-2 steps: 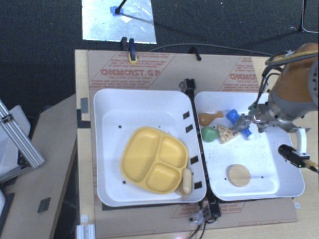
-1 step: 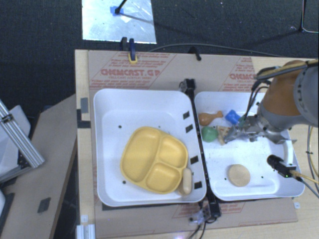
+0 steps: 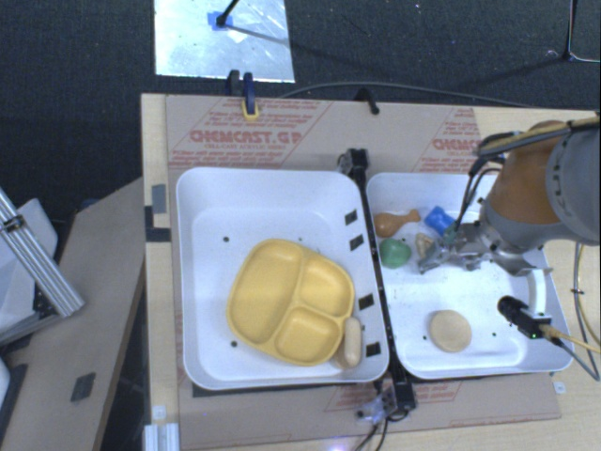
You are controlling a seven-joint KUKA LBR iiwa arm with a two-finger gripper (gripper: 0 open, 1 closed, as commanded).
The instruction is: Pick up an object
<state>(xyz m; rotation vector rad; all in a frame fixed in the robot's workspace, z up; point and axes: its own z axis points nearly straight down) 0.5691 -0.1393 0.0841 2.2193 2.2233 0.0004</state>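
The gripper (image 3: 434, 252) reaches low by the right bin's (image 3: 488, 360) back edge, beside a green toy (image 3: 395, 252); its grasp I cannot tell.

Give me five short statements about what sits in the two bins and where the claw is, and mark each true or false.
1. The yellow divided tray lies in the left bin. True.
2. The blue object lies in the left bin. False: it is in the right bin, near its far side.
3. The claw is over the right bin, close to the green object. True.
4. The round tan disc rests on the yellow divided tray. False: it lies on the floor of the right bin, towards the near side.
5. A small pale oblong piece lies at the tray's near right corner. True.
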